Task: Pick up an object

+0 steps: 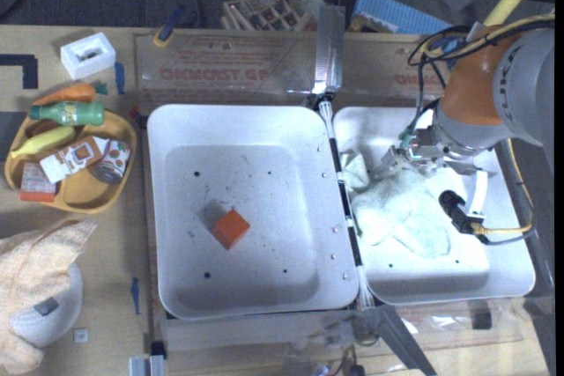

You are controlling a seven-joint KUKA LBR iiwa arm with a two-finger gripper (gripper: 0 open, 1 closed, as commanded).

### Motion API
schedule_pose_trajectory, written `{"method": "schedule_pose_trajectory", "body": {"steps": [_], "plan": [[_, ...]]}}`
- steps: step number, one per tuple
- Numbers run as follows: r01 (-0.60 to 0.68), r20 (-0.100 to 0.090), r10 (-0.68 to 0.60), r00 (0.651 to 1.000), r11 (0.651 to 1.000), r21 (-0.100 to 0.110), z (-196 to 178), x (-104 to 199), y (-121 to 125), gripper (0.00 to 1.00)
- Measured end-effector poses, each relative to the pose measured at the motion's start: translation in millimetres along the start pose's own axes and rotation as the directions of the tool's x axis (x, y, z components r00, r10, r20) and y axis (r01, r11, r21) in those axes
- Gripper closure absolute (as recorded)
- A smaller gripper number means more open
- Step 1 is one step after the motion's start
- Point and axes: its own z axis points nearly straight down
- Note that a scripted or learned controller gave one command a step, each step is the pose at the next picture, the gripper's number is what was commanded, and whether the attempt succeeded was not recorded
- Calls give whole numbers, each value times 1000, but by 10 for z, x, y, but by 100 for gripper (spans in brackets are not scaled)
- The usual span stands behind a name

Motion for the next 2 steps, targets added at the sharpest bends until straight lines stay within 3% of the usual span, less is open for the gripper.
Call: {"method": "schedule_pose_trajectory", "body": {"steps": [1,2], "plan": [[-5,0,5,1000,1000,2,-1065,-453,130,0],[-7,0,7,1000,1000,0,1,-65,-2,0]]}}
